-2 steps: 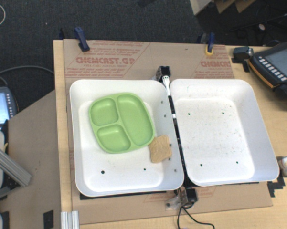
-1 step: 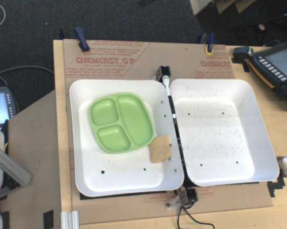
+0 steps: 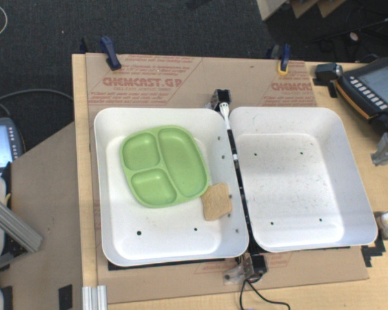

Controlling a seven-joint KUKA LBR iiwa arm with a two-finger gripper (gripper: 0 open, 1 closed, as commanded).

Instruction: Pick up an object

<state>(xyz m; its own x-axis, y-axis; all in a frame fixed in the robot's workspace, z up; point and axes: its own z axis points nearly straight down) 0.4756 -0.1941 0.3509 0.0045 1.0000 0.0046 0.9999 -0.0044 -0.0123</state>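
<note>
**A:** so where's the stuff being kept right now?

**B:** the green plate (image 3: 164, 166) is being carried by the left bin (image 3: 116, 237). It's lying flat toward the far half, with three compartments being shown face up. A tan square (image 3: 216, 201) is being rested on the bin floor right at the plate's near-right edge. It looks like it's touching, but that can't really be told.

**A:** and the right bin (image 3: 348, 173)?

**B:** small dark specks are being shown across its floor. Both bins are being held side by side on a cardboard sheet (image 3: 155, 76), which is being pinned at the far edge by a blue clamp (image 3: 110, 52) and a yellow clamp (image 3: 284, 60). A black strip (image 3: 235, 166) is being run along the seam between the bins.
</note>
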